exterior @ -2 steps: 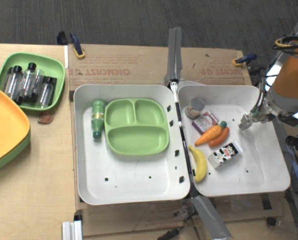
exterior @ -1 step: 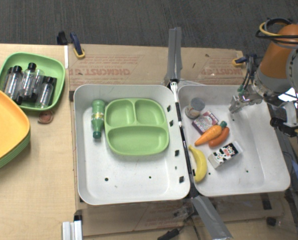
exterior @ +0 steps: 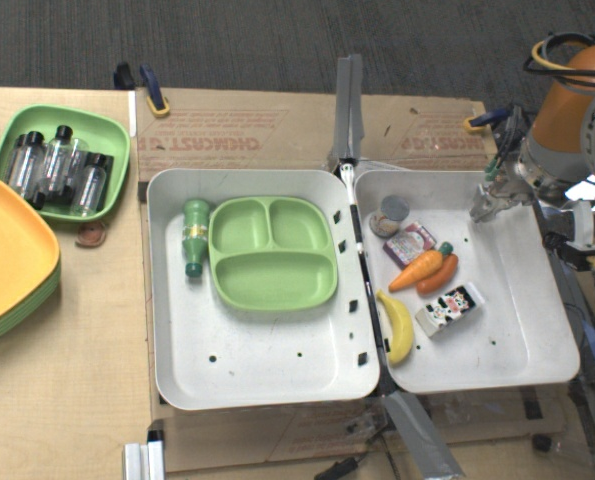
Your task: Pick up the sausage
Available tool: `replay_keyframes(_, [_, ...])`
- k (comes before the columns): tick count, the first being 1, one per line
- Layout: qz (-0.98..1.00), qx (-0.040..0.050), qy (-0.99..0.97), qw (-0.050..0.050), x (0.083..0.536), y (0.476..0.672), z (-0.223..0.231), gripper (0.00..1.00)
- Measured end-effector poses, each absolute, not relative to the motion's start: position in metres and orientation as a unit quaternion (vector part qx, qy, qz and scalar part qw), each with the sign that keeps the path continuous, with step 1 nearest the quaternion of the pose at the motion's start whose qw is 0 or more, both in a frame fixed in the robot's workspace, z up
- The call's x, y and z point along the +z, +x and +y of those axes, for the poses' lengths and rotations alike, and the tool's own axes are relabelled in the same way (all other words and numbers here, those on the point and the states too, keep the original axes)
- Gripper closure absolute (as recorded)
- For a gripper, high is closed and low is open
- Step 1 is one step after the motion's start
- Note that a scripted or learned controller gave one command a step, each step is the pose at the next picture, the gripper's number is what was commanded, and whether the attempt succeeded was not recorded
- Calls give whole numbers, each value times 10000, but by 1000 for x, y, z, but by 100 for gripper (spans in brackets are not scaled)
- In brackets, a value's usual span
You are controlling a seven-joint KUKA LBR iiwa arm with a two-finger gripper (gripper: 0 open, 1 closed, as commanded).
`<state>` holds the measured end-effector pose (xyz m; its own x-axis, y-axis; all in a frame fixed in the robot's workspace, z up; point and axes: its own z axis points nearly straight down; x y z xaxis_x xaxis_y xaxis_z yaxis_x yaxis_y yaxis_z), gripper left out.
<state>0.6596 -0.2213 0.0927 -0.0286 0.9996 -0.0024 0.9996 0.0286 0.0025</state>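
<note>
While my gripper (exterior: 489,206) hovers over the right bin (exterior: 537,308), jaw state indiscernible; the sausage (exterior: 439,274) lies beside the carrot (exterior: 417,269).

Even, bright overhead light reaches me. My two white bins (exterior: 267,378) shine pale with soft shadows under their rims. The picture is fairly sharp mid-frame, slightly grainy, and my arm (exterior: 567,108) at the right blurs a little.

two white bins (exterior: 177,368), one divided plate (exterior: 274,253), one banana (exterior: 398,325)
</note>
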Motion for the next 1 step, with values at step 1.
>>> replay_keyframes(1, [7645, -3, 6447, 5, 93, 637, -222, 100])
